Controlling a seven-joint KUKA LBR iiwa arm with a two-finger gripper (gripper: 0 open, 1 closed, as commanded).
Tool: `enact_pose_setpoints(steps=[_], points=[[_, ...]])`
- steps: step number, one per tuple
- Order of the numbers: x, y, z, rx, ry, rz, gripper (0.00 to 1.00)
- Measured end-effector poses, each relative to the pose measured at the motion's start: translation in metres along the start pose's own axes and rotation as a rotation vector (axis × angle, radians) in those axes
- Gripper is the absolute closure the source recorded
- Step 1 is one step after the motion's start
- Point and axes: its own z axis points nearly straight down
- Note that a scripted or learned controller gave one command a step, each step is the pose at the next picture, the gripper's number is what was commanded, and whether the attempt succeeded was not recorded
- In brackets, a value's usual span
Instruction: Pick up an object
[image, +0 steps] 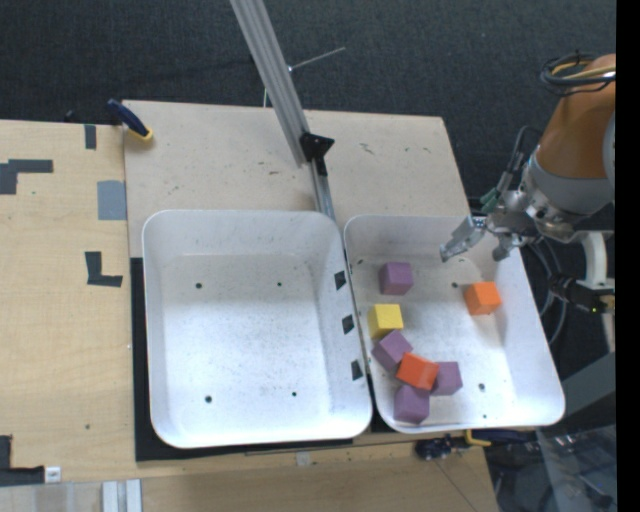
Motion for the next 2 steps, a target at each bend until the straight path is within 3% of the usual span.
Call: enact_pose_setpoints(steps=[2], points=[[0.008, -0.006, 0.09, 0.001, 0.0, -0.001, 0.0]])
